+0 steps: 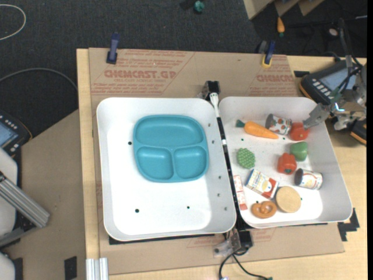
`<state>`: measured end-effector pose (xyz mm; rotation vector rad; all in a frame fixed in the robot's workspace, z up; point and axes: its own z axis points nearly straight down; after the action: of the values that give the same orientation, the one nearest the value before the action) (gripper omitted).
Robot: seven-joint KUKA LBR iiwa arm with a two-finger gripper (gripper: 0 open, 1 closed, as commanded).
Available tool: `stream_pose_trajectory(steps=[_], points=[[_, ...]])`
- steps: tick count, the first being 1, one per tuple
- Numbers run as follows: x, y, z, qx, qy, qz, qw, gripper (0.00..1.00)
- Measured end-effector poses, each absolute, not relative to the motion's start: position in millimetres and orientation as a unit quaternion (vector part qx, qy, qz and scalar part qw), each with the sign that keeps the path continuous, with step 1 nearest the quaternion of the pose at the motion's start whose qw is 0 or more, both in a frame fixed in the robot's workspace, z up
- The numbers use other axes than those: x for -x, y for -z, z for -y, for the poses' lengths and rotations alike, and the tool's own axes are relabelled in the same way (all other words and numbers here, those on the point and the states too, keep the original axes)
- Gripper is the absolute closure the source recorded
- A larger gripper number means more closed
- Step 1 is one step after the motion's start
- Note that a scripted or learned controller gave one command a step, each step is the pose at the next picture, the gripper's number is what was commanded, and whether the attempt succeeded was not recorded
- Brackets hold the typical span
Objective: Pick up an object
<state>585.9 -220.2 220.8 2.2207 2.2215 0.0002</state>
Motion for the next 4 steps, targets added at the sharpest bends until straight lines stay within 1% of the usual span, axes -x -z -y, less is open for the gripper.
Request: stream_pose_trajectory(steps=[1, 2, 3, 4], points=[[-572.6, -77, 207, -0.707, 0.0001, -0.707, -0.006, 0.00], [-575.2, -96, 210, -0.707, -0.0006, -0.707, 0.001, 1.00], [-579.8, -88, 151, -0.705, -0.0005, -0.709, -0.002, 1.00], [-617.3, -192, 17, -0.702, -0.0070, -0.713, 0.003, 1.00]])
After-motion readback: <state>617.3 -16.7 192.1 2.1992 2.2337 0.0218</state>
